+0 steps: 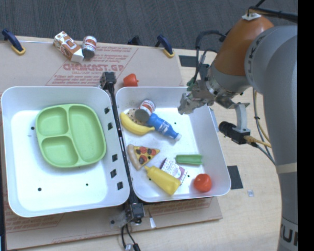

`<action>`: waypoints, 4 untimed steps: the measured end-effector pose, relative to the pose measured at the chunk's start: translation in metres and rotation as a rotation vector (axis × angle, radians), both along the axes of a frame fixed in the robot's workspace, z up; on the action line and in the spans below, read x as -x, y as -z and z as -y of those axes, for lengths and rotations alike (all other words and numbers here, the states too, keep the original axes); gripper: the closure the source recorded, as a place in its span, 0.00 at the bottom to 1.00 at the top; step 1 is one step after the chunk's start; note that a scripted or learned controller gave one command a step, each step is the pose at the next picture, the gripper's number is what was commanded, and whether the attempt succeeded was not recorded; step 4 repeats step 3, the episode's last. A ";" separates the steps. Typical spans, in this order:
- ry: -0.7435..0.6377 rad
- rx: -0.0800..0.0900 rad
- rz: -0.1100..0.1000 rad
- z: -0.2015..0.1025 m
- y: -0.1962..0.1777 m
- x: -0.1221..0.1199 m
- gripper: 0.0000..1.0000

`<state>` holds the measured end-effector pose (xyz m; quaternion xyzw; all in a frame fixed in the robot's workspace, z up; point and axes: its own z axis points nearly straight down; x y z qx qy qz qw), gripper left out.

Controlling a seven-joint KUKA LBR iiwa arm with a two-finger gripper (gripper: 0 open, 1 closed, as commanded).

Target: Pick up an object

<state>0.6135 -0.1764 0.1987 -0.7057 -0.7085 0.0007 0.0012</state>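
red print on the cardboard sheet (94,67) behind the bins reads roughly "chemcast gp", the smaller red lines around it too blurred to read, as are labels on the small cartons and cans.

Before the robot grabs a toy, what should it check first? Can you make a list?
1. Toys in reach: ok, the right bin holds a banana, blue bottle, pizza slice and tomato.
2. Pincer over that bin: ok, near its top edge.
3. Pincer open: cannot tell.
4. Pincer right above a toy: not ok, it sits off to the side.
5. Easy toy standing alone: ok, the tomato.
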 end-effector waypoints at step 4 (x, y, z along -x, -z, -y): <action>0.000 0.001 -0.001 0.022 0.092 -0.015 1.00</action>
